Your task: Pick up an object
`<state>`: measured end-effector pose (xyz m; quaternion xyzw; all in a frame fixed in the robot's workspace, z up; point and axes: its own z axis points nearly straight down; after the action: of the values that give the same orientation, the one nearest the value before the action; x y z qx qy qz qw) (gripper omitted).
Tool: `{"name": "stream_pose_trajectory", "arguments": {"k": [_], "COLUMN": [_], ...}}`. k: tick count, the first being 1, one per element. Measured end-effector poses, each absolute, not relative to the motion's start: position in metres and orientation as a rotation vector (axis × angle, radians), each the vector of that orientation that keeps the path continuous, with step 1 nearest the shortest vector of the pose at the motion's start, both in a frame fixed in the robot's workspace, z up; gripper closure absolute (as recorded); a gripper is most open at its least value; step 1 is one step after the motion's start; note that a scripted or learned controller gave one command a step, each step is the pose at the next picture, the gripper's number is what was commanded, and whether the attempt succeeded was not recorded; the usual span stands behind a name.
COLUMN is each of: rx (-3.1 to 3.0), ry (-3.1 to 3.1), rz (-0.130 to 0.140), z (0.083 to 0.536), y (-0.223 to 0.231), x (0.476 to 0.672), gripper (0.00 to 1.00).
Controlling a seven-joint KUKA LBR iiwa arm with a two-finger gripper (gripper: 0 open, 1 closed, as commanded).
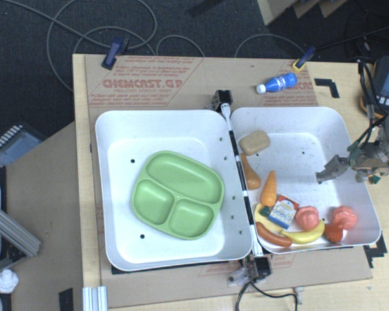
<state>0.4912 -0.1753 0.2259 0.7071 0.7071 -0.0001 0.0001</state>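
Two white bins side by side on the bench (84, 173). Left bin (110, 135) holding a green tray (177, 194) with three compartments, set at a slant. Right bin (337, 118) carrying the pile: tan bread (255, 142) near the upper left corner, orange carrot (268, 188) below it, tilted, touching a small carton (282, 212) (red, white and blue). Yellow banana (305, 234) curving along the near wall, a sausage (272, 236) just beside it on the left. Red apple (306, 218) sitting on the banana, pink fruit (345, 216) further right, something red (334, 233) tucked just under it.

Hand (329, 171) reaching in from the right, over the bare floor of the right bin, well apart from the bread and above the apple in the view. Nothing seen between the fingers; wide or narrow, cannot tell (too blurred and dark).

Blue bottle (277, 83) lying on the bench beyond the right bin.
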Motion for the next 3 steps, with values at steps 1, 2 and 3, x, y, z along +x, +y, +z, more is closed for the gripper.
{"name": "stream_pose_trajectory", "arguments": {"k": [1, 2, 3], "rx": [2.222, 2.213, 2.215], "ry": [2.224, 2.215, 2.213], "rz": [-0.002, 0.012, 0.010], "z": [0.124, 0.093, 0.091], "y": [-0.179, -0.107, -0.116], "x": [0.552, 0.666, 0.545], "gripper": [0.00, 0.00, 0.00]}}
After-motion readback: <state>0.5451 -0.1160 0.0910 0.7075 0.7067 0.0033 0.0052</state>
